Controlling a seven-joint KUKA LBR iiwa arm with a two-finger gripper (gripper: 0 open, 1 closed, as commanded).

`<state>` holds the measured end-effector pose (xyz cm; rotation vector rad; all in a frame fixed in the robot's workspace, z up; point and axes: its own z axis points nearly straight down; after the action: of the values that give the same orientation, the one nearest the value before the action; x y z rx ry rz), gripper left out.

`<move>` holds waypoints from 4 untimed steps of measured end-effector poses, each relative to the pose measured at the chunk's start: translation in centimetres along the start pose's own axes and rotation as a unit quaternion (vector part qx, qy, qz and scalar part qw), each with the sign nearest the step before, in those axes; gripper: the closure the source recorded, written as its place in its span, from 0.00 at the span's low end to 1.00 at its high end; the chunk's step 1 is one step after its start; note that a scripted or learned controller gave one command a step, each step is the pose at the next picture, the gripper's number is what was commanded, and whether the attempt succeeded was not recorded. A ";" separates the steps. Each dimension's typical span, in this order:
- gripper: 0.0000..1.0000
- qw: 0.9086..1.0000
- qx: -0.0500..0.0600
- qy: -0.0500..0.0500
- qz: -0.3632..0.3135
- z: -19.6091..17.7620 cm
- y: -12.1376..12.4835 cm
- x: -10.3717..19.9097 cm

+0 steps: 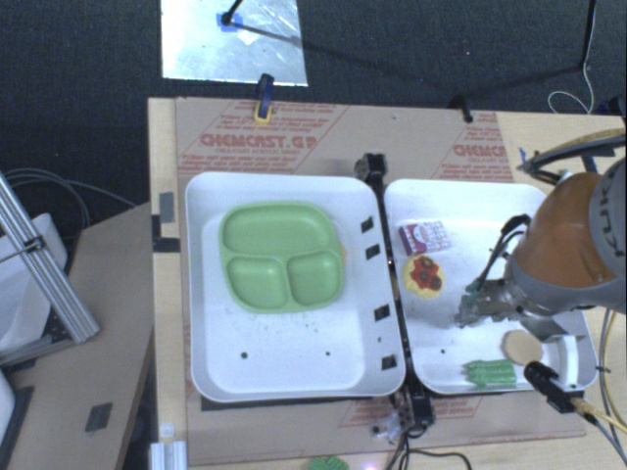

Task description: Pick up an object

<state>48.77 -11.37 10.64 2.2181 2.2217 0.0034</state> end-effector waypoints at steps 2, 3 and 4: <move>0.00 1.000 -0.001 0.000 -0.002 2.3 4.7 1.1; 0.00 1.000 -0.002 0.000 -0.003 2.2 9.4 3.3; 1.00 1.000 -0.002 0.000 -0.003 1.0 9.4 3.2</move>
<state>58.14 -8.17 9.70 2.2101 2.2274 0.0079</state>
